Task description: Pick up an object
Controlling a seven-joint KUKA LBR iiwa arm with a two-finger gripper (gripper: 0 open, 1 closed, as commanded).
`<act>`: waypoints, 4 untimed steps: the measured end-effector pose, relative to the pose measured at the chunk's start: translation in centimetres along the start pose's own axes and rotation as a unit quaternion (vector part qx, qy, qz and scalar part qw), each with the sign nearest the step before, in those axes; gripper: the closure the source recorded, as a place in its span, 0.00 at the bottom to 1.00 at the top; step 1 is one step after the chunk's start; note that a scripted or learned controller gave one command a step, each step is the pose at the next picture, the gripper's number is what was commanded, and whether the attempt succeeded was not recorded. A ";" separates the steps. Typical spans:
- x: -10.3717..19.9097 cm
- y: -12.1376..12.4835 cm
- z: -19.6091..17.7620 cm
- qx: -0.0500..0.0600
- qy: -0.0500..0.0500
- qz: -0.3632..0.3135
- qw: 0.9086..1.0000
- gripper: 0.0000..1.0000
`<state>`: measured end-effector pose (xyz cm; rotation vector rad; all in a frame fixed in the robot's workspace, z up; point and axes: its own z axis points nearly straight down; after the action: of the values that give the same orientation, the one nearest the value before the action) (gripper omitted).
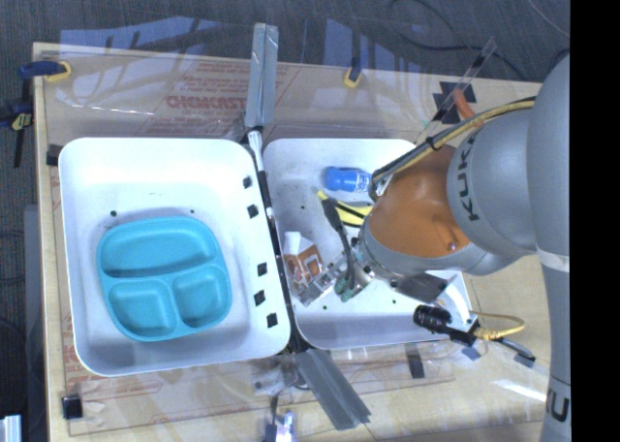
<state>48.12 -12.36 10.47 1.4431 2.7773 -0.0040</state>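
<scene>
**Arm low over the right bin, gripper among small items**

Down in the right bin [291, 319], the gripper [341, 280] sits near the floor, close to the divider; whether it is wide, narrow or holding anything cannot be told. Just beside it, toward the divider, lies a small brown-patterned packet [306, 264] with a white piece [292, 241] next to it. A dark and yellow tool [336, 213] lies behind the gripper, partly under the arm's orange band [412, 217]. Farther back rests a blue object [345, 179]. Across the divider, the left bin [77, 169] holds a teal three-compartment tray [163, 275].
</scene>
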 end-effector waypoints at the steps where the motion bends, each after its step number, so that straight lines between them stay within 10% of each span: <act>1: -0.5 -0.4 0.7 -0.004 0.002 0.128 0.992 1.00; 2: -2.5 1.7 0.8 -0.001 0.004 0.320 0.947 1.00; 3: 1.7 12.2 -8.6 0.006 0.006 0.437 0.899 1.00; 4: -2.0 2.1 -14.5 0.004 0.006 0.324 0.946 1.00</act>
<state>50.86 -12.61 25.00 2.2760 2.1699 -0.0011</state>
